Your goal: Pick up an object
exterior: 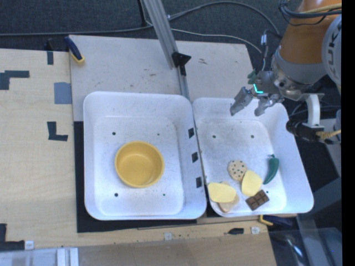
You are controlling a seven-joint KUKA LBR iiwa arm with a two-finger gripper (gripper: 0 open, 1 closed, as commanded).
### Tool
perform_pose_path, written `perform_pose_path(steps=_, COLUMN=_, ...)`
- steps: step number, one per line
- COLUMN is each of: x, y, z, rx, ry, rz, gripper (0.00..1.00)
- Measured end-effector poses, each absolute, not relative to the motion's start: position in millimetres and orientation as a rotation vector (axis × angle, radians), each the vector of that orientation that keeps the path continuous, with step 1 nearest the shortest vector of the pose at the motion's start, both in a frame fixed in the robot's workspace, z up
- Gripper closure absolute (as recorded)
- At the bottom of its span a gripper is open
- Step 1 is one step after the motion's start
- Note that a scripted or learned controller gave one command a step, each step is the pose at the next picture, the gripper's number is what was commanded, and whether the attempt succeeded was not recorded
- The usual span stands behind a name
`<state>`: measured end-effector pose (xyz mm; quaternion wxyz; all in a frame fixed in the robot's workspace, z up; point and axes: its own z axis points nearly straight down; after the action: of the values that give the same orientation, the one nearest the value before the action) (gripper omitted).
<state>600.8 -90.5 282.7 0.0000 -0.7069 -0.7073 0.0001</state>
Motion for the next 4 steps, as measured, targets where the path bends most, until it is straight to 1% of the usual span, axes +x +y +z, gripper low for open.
perform_pose_path(steps=1, x=600.8, y=-90.5, z=282.7, rx=-2.221, ry=-2.222, rz=0.001, gripper=0.0)
perform_pose_path(steps=3, x=606.4, y=-93.1, z=196.6, rx=-2.219, ry=-2.22, rz=0.004, gripper=0.0)
perform_pose_path(steps=4, x=602.0, y=-94.5, z=153.7, rx=-2.219, ry=-2.22, rz=0.004, gripper=0.0)
